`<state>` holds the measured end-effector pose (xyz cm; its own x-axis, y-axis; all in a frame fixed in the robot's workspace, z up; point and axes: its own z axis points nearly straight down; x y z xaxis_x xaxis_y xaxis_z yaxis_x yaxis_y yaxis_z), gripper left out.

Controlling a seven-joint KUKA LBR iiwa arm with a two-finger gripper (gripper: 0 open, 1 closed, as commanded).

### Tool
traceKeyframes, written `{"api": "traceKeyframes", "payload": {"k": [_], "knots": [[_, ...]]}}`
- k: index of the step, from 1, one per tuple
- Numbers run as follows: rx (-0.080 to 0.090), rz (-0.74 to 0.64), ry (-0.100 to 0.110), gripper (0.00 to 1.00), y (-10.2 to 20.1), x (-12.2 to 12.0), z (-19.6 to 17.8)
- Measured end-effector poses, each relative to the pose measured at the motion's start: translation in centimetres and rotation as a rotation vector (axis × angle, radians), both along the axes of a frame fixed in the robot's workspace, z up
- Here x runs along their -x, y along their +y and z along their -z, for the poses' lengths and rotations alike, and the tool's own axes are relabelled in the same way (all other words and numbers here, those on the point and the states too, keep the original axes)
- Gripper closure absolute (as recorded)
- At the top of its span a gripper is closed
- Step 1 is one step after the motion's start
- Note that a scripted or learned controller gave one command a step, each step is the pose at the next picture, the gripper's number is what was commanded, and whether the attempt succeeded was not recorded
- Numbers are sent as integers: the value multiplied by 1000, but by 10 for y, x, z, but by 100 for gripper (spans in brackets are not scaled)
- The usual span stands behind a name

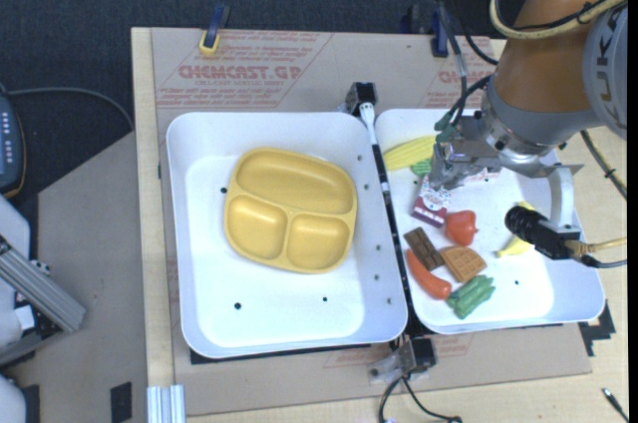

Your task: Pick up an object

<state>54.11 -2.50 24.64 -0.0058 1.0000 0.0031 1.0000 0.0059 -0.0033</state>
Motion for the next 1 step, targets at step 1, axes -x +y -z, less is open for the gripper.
{"api": "traceKeyframes", "payload": {"k": [1], "knots": [[1,1,3,100,45,20,20]]}}
